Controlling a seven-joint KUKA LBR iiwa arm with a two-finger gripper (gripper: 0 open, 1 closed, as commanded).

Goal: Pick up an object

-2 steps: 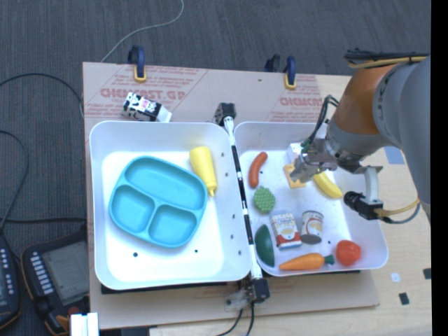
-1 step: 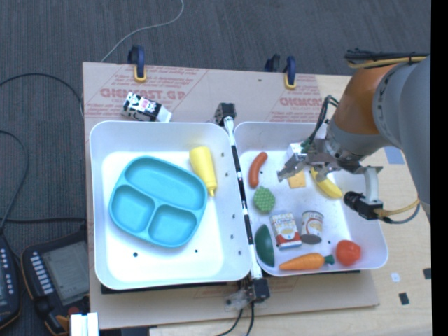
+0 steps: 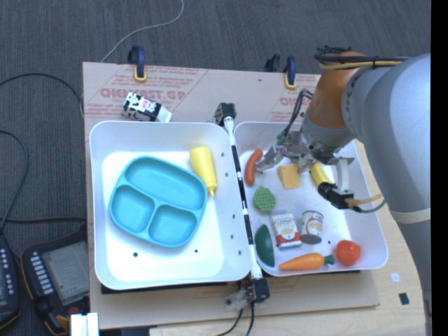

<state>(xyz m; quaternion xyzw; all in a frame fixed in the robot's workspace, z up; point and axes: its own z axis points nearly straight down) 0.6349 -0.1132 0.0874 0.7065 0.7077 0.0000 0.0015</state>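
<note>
My gripper (image 3: 285,161) hangs over the back of the right bin (image 3: 374,229), fingers spread and open with nothing between them. An orange-red sausage (image 3: 252,165) lies just left of it and a yellow cheese wedge (image 3: 288,178) just below it. A yellow banana-like piece (image 3: 320,173) lies to its right, partly under a black cable. Nearer the front are a green knobbly ball (image 3: 264,199), a small carton (image 3: 283,228), a little can (image 3: 312,224), a dark green piece (image 3: 263,243), a carrot (image 3: 302,262) and a red tomato (image 3: 347,251).
The left bin (image 3: 105,257) holds a blue divided plate (image 3: 157,201) and a yellow squeeze bottle (image 3: 204,168) by the shared wall. The arm's grey body (image 3: 399,131) covers the right bin's far right side. A black-and-white tag (image 3: 143,107) lies on the board behind the left bin.
</note>
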